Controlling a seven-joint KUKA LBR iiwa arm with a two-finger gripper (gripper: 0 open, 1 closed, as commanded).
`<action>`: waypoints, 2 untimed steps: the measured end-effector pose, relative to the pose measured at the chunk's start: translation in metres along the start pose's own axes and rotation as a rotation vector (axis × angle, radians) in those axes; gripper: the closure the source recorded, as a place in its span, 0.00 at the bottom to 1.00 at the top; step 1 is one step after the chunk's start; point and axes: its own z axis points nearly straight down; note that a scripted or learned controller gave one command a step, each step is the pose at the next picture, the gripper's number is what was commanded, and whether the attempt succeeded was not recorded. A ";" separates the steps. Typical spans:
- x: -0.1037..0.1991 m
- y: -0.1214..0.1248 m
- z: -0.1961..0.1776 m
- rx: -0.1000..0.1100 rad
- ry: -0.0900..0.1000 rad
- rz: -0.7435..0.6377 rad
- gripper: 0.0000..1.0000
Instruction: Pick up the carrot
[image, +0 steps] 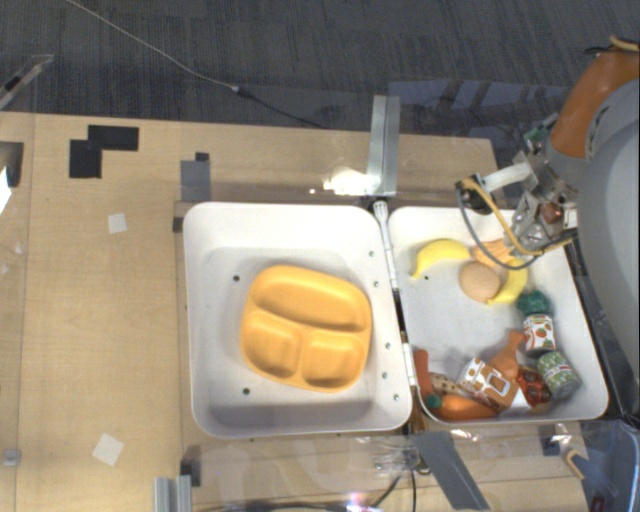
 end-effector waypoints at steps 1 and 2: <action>0.000 0.001 0.005 -0.002 0.000 0.000 1.00; -0.010 0.008 -0.062 -0.005 0.008 0.006 1.00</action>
